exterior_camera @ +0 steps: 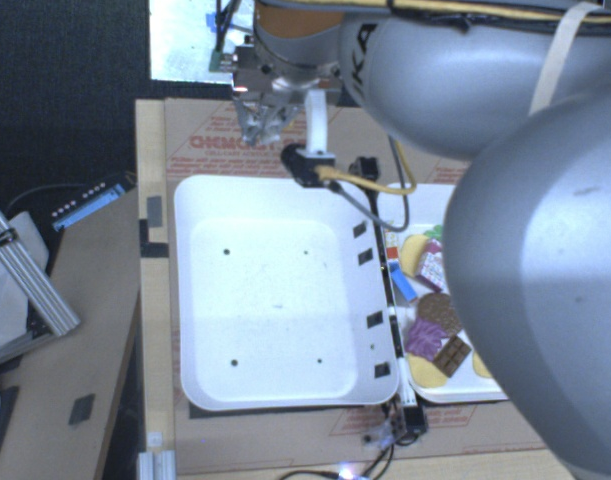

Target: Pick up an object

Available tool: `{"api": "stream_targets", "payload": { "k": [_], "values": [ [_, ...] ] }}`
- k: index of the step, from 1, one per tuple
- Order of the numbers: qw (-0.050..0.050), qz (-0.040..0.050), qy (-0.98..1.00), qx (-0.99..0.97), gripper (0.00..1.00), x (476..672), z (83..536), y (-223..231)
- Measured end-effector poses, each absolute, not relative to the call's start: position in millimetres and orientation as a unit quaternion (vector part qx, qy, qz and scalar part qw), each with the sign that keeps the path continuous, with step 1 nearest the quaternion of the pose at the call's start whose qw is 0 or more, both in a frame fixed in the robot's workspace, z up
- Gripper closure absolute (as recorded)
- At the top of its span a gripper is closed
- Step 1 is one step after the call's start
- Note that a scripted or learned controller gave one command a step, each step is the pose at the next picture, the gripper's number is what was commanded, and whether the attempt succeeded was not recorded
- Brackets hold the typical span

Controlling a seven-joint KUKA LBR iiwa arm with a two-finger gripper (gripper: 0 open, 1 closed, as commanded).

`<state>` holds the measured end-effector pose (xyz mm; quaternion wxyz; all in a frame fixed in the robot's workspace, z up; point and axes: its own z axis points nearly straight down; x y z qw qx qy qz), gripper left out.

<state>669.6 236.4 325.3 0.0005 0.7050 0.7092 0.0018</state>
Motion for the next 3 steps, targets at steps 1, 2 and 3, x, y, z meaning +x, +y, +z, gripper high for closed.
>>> {"api": "stream_targets", "payload": {
  "k": [1, 2, 3],
  "values": [
    [0.004, 0.0096, 0.709, 0.705, 1.00, 619.6, 529, 234],
    [-0.001, -0.0041, 0.705, 0.709, 1.00, 640.8, 419, 161],
    [0.000, 0.0025, 0.711, 0.703, 1.00, 619.4, 449, 239]
  ]
}}
